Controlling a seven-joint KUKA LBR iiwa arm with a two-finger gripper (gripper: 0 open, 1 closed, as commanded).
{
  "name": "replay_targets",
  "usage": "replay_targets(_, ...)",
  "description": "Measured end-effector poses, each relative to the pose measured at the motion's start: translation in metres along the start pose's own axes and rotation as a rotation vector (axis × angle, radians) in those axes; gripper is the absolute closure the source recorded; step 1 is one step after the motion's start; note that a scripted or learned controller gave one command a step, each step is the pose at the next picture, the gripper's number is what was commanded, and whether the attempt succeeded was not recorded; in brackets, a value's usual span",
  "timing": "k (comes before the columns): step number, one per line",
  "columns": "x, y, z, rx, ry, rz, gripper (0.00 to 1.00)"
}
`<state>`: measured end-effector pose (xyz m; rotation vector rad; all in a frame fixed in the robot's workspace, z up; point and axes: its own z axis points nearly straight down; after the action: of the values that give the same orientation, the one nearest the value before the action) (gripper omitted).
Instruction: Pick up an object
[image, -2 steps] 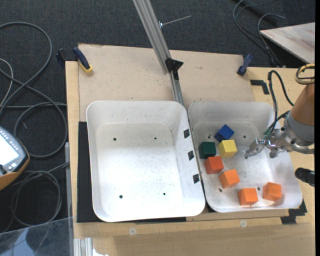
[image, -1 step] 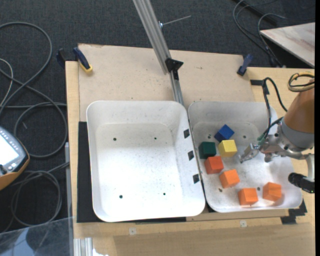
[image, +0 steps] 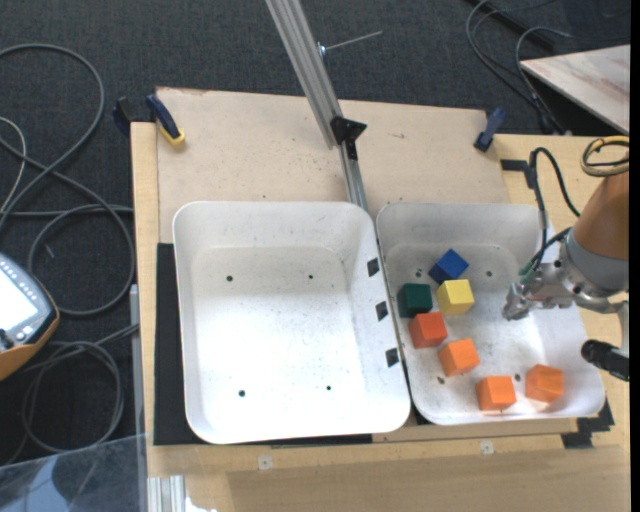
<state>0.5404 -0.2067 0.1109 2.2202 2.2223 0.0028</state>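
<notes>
Hovering right of the yellow cube (image: 457, 295), the fingers (image: 517, 303) grip nothing; their spread is unclear.

A robotics lab: a clamped plywood bench (image: 250, 140), two white bins (image: 200, 240), loose cables (image: 60, 200) on dark carpet (image: 200, 45).

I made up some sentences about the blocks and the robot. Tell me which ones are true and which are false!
1. All the blocks sit in the right bin. True.
2. The blue block is in the left bin. False: it lies in the right bin, by the yellow block.
3. There are four orange blocks. True.
4. The gripper is squeezing the green block. False: it is off to the right of the blocks, touching none.
</notes>
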Motion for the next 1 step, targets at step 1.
replay_targets(1,-0.0015,0.0088,-0.0463,-0.005,-0.003,-0.001,1.0)
